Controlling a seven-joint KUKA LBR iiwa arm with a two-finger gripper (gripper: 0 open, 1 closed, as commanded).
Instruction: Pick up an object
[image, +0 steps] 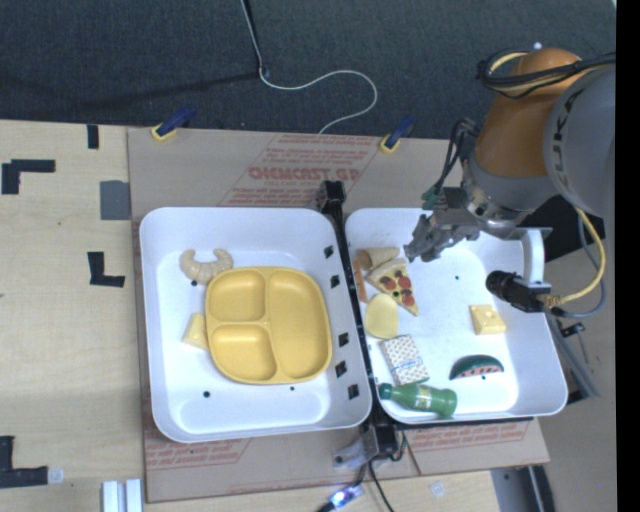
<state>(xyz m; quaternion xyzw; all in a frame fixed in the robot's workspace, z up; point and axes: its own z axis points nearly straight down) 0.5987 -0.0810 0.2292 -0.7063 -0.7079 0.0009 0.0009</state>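
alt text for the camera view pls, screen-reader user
The grey-and-orange arm's gripper hangs over the right bin, above a pizza slice, with a green bottle, watermelon slice and cheese cube nearby. The left bin holds a yellow divided plate.

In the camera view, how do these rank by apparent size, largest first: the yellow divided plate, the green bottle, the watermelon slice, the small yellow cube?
1. Yellow divided plate, by far the largest.
2. Green bottle.
3. Watermelon slice, somewhat smaller than the bottle.
4. Small yellow cube, the smallest.
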